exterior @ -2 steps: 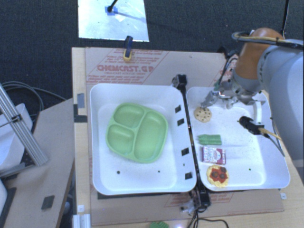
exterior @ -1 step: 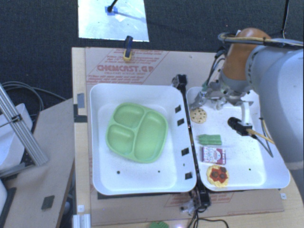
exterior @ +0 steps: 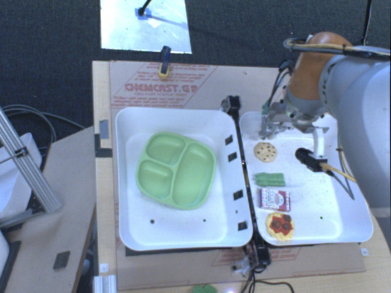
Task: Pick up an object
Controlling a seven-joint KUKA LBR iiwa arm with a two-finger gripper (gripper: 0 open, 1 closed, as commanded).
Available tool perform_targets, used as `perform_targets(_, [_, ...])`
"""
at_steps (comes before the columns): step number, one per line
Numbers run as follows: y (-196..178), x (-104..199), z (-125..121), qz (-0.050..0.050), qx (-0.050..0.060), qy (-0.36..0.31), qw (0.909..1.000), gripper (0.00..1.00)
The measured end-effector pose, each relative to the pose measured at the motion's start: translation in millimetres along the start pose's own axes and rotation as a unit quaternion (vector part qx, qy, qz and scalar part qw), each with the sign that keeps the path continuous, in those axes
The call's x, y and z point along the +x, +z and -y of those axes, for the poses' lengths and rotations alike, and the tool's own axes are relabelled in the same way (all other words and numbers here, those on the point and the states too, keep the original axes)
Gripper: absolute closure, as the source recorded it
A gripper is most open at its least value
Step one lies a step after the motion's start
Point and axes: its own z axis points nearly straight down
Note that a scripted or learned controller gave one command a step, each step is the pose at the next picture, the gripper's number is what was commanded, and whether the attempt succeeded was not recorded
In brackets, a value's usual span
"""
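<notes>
In the right bin (exterior: pixel 348 221) lie a round tan cookie (exterior: pixel 265 152), a green bean-like piece (exterior: pixel 269 179), a small red and white packet (exterior: pixel 275 199) and a yellow and red pizza-like disc (exterior: pixel 280 225), lined up from far to near along the bin's left side. My gripper (exterior: pixel 267 130) hangs at the far left of this bin, just above and behind the cookie. Nothing shows between its tips. The grey arm with its orange band (exterior: pixel 314 66) covers the bin's far right part.
The left bin (exterior: pixel 128 224) holds a light green divided plate (exterior: pixel 176 170). A black divider with clips (exterior: pixel 239 170) runs between the bins. A metal sheet (exterior: pixel 145 17) lies beyond the bench, and a yellow and blue clamp (exterior: pixel 164 64) sits at the cardboard's far edge.
</notes>
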Motion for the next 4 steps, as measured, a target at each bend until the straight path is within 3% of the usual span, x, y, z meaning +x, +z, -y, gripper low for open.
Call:
perform_targets(1, [1, 0, 0, 0.0, 0.0, -0.001, 1.0, 0.0])
perform_targets(2, [14, 2, 40, 0.0, 0.006, 0.004, 1.0, 0.0])
perform_targets(3, [12, -18, 1, 0.001, 0.001, 0.002, 1.0, 0.0])
perform_targets(4, [13, -13, 23, 0.0, 0.004, 0.004, 1.0, 0.0])
